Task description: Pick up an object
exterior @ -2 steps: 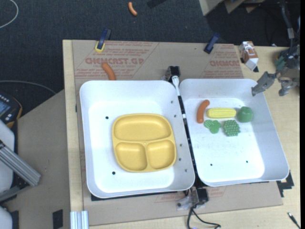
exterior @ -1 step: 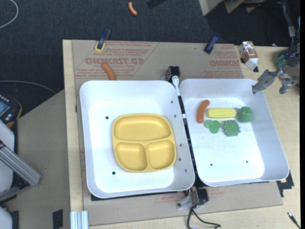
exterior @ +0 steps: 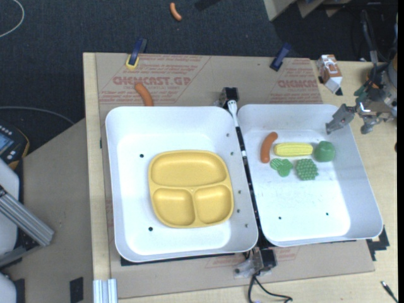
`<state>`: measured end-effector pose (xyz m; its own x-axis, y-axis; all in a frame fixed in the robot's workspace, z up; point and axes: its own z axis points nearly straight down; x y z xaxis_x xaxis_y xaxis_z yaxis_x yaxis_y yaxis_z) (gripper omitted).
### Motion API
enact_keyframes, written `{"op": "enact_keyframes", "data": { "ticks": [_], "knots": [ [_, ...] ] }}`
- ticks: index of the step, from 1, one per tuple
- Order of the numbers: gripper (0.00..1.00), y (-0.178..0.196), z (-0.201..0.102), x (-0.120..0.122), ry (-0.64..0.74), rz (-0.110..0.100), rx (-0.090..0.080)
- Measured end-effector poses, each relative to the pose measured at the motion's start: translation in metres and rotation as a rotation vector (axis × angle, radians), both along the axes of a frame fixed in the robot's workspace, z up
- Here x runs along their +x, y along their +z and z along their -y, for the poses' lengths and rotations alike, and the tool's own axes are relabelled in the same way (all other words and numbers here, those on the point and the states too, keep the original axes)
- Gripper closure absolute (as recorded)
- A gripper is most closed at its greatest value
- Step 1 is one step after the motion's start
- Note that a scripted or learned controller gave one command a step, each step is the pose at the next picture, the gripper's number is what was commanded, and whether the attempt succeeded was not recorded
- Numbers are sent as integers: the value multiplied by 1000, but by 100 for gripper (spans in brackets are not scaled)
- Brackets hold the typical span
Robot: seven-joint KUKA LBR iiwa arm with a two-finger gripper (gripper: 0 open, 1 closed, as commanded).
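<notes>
— Camera view, right bin: what in it?
— Small cluster near the far left corner. Orange sausage leaning upright-ish, just beside the yellow corn cob, lying crosswise. Round green piece at the cob's right end, touching or nearly so. Below the cob, two more green pieces: leafy one on the left, bumpy one on the right, close together.
— And the gripper?
— Gripper up at the right bin's far right corner, above the rim, well clear of the cluster. Fingers spread apart, nothing between them; one grey finger slanting down toward the bin.
— Left bin?
— Left bin carrying a yellow divided plate, one wide section at the back, two smaller at the front. Lying flat, roughly centred.
— Anything outside the bins?
— Second orange sausage on the cardboard-covered bench, just behind the left bin. Another small orange piece on the dark floor beyond. Two clamps at the far edge: yellow-tipped one on the left, dark one on the right.
</notes>
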<state>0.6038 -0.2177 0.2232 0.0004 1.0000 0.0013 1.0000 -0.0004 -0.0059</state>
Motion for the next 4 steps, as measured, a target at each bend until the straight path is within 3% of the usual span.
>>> {"op": "enact_keyframes", "data": {
  "ticks": [2, 3, 4],
  "knots": [
    [0, -118, -13, 6, 2, 2, 0],
    [0, -140, -14, 6, 1, 2, 0],
    [100, -127, -14, 7, 2, 7, -2]
  ]
}}
